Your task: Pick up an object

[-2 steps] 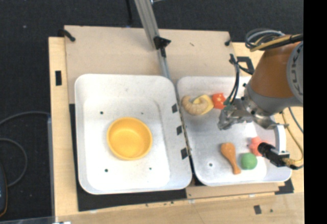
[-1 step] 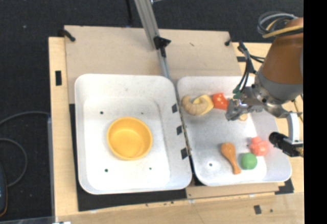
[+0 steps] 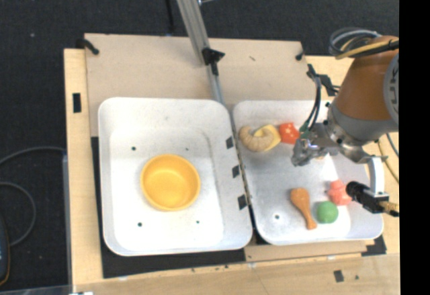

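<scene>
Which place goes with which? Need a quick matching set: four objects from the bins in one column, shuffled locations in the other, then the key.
Things:
1. yellow bowl
2. green ball
3. tan croissant-shaped toy
4. orange drumstick-shaped toy

Places:
A. right bin, upper left corner by the divider
B. middle of the left bin
C. right bin, near the front edge, just left of the green ball
D. right bin, front right, below a pink-red piece

Pairs: 1-B, 2-D, 3-A, 4-C
</scene>
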Robot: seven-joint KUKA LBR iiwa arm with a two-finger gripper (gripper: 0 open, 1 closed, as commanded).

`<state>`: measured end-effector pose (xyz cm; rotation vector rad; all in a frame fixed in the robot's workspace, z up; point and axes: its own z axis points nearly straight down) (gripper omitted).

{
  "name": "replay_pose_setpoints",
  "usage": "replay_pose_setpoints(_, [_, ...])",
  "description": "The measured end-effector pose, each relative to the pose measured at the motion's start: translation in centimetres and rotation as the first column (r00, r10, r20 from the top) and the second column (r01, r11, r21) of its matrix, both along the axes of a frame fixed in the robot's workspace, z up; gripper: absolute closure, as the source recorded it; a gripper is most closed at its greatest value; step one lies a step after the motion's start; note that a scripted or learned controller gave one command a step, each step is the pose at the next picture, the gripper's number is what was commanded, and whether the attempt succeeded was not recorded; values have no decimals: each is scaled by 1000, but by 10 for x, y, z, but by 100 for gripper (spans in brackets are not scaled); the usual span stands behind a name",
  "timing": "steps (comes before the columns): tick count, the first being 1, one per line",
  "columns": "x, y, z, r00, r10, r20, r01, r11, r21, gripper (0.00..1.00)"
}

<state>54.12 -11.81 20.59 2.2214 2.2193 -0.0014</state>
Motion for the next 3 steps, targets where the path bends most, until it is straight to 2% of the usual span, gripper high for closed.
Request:
replay_pose_setpoints(1, [0,46,16,1000,9,4,-9,1000,3,100])
replay_pose_setpoints(3, [1,162,36,1000,11,1,-11,1000,4,100])
